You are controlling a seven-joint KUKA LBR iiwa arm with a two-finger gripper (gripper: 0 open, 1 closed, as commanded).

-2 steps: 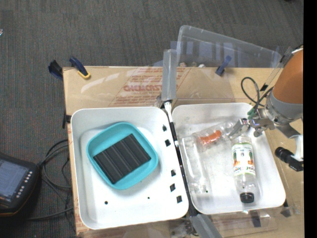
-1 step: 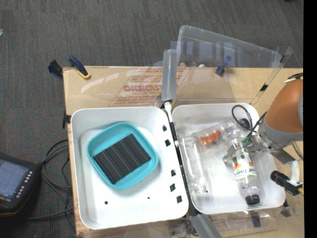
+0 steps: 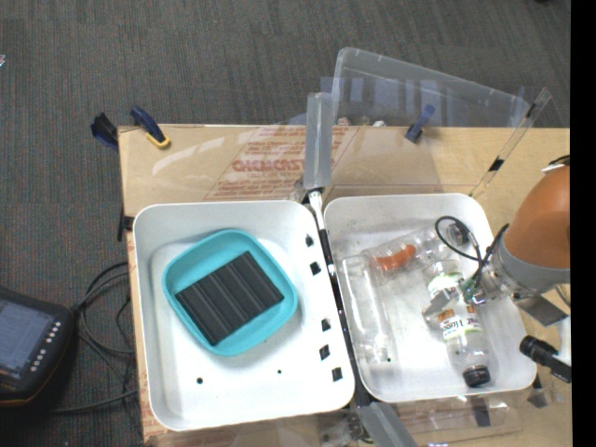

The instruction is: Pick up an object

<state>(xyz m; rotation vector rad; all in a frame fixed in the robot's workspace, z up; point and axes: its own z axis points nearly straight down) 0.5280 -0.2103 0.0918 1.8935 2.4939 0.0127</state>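
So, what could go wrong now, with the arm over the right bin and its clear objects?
1. The clear bottle and the other transparent items lie crowded together in the right bin, so the gripper may close on two things or slip off.
2. The bottle is round and lies on its side; it could roll away when touched.
3. The arm works close to the bin's right wall and might bump it.

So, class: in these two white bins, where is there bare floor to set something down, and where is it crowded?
Free: the left bin floor along its front edge, below the teal tray, and a narrow strip on the tray's right. Crowded: the right bin, with the clear plastic bottle, an orange item and clear packaging under the gripper.
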